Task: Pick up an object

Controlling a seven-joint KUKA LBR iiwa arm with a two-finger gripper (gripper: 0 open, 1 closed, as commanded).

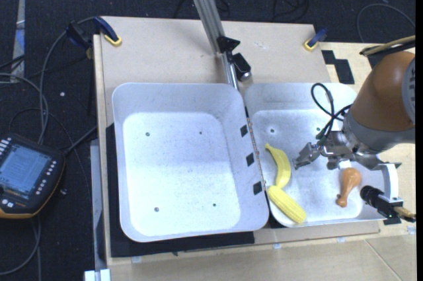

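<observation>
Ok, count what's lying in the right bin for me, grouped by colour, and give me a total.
Yellow: 2, a banana and a corn cob.
Orange-brown: 1, a toy drumstick.
Total: 3.

Banana (280,166) & corn (287,205) yellow — drumstick (347,184) orange-brown — bins (132,141) white.

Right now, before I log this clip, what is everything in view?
banana: 1, yellow, right bin, near its left wall
corn cob: 1, yellow, right bin, front left corner, just below the banana
drumstick: 1, orange-brown, right bin, front right
bins: 2, white, side by side on the bench
clamps: 2, blue and yellow, bench's back corners
pendant: 1, orange and black, floor at left
arm: 1, grey and orange, from the right
claw: 1, dark, over the right bin beside the banana
</observation>
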